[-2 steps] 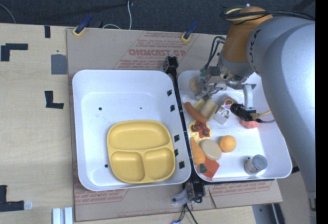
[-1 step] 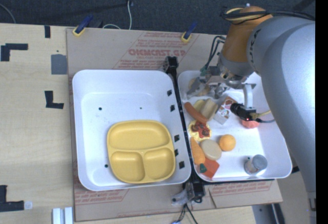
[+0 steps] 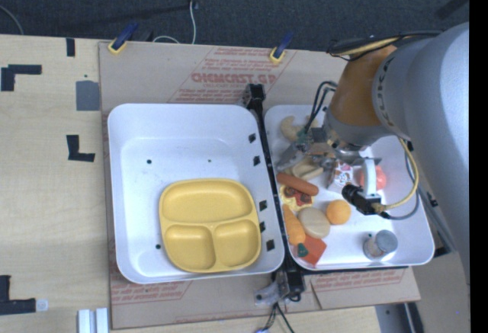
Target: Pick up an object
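Nearest the camera, a yellow divided tray (image 3: 211, 231) is lying in the left bin (image 3: 130, 171), apart from the work. In the right bin (image 3: 412, 244), an orange ball (image 3: 338, 212) and sausage (image 3: 297, 185) are sitting among clutter, awaiting picking. Beyond, the end effector (image 3: 335, 164) is hovering low over them; its state cannot be determined.
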`<state>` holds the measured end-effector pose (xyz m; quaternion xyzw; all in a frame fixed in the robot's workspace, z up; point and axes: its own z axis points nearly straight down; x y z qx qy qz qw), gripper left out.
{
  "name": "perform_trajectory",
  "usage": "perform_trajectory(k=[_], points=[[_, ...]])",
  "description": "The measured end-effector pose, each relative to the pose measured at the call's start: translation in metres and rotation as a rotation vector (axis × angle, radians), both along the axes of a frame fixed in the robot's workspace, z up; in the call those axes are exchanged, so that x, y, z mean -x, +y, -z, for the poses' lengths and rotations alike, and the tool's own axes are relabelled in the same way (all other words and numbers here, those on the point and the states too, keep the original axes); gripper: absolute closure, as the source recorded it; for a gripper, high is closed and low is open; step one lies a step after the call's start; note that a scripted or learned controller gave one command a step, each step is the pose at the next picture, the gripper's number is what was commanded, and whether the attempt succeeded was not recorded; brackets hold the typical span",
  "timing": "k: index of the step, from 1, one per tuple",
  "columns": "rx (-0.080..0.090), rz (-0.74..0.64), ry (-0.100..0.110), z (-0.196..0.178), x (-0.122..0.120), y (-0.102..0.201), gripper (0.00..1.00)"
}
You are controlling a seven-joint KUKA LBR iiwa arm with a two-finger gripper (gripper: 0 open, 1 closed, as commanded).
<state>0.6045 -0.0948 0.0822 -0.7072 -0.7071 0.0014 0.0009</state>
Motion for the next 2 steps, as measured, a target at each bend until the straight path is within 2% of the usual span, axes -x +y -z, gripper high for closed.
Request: perform_trajectory(k=[1, 2], points=[[0.004, -0.004, 0.009, 0.001, -0.063, -0.001, 0.0], [0.0, 0.0, 0.0, 0.0, -0.031, -0.017, 0.0]])
